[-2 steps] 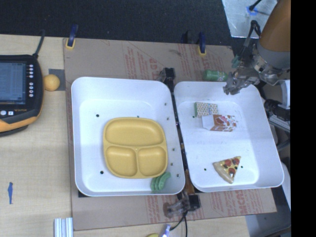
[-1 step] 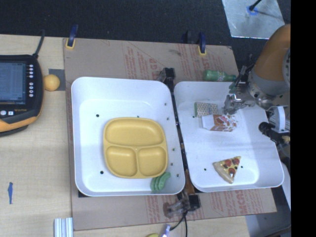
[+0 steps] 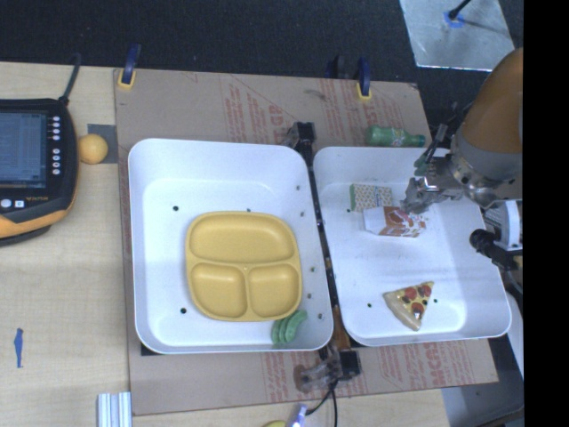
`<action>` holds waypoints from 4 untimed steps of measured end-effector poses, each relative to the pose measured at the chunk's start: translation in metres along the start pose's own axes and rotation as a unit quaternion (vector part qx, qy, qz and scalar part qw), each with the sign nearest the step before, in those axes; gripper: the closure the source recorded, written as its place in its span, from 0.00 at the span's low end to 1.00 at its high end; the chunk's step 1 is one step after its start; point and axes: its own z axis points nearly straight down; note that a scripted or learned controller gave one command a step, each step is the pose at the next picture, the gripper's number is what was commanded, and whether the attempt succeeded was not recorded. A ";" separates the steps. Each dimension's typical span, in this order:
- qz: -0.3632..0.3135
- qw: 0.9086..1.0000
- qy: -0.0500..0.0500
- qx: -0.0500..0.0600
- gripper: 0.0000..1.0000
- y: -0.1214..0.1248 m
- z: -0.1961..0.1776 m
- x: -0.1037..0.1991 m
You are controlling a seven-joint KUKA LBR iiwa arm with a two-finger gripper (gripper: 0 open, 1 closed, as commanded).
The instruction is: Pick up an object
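Observation:
In the right bin (image 3: 462,327) lie a small card with a red and white print (image 3: 396,221), a greenish patterned card (image 3: 370,195) just behind it, and a toy pizza slice (image 3: 411,302) near the front. My gripper (image 3: 416,196) hangs low over the right bin's back part, right above the upper right corner of the red and white card. Nothing is visibly held between its tips. The left bin (image 3: 151,185) holds a yellow divided plate (image 3: 242,264) and a green toy (image 3: 288,329) at its front right corner.
A green object (image 3: 394,136) lies on the cardboard behind the right bin. A teach pendant (image 3: 31,167) and a yellow ball (image 3: 92,148) sit at the far left. Clamps (image 3: 363,76) hold the cardboard's back edge. The arm's body (image 3: 491,132) covers the right bin's back right corner.

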 end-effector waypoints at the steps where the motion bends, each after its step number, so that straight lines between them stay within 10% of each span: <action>1: 0.000 1.000 0.000 0.000 1.00 -0.041 0.049 -0.021; 2: -0.001 1.000 0.000 -0.001 1.00 -0.051 -0.036 0.001; 3: 0.000 1.000 0.000 0.000 0.00 -0.052 -0.035 0.001; 4: -0.001 1.000 0.000 0.000 0.00 -0.015 0.020 -0.014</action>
